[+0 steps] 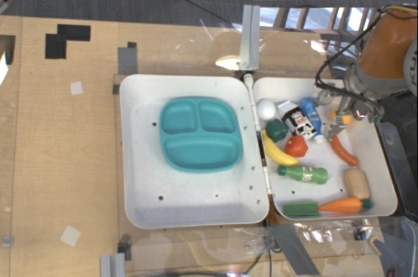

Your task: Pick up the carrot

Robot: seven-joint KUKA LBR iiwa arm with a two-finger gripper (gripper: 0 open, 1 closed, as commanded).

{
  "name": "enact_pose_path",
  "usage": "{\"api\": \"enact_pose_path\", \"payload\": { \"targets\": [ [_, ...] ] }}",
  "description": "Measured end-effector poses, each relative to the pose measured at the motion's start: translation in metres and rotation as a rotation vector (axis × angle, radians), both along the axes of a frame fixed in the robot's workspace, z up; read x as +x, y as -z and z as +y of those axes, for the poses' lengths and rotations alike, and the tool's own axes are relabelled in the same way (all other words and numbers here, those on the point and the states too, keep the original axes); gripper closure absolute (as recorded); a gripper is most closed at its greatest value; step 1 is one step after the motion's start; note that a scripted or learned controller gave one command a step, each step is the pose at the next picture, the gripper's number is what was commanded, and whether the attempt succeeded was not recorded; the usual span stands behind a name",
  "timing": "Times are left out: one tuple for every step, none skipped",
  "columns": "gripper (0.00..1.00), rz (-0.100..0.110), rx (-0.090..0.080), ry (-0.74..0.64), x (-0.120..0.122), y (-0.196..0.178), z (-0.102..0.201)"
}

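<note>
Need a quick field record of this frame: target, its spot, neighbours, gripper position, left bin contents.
target: carrot
target location: right bin, along its near edge, lying flat
neighbours: green piece at its left end, tan piece just above
gripper: over the right bin's far right part, well apart from the carrot
held: nothing seen
left bin: teal divided plate

arm (392,40) cut off at right edge, fingers' (339,122) spread unclear
</note>
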State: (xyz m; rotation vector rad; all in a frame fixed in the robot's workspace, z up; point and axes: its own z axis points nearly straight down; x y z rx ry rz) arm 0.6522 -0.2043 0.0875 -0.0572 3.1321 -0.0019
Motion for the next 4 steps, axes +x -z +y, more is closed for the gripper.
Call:
{"api": "enact_pose_path", "payload": {
  "targets": [
    [0.00,-0.002,-0.001,-0.006,-0.017,-0.001,0.000],
    [1.00,-0.014,-0.003,-0.011,-0.013,-0.015,0.001],
    [0.00,-0.013,-0.003,-0.011,-0.013,-0.015,0.002],
    [1.00,-0.026,-0.005,-0.014,-0.009,-0.029,0.002]
  ]
}}
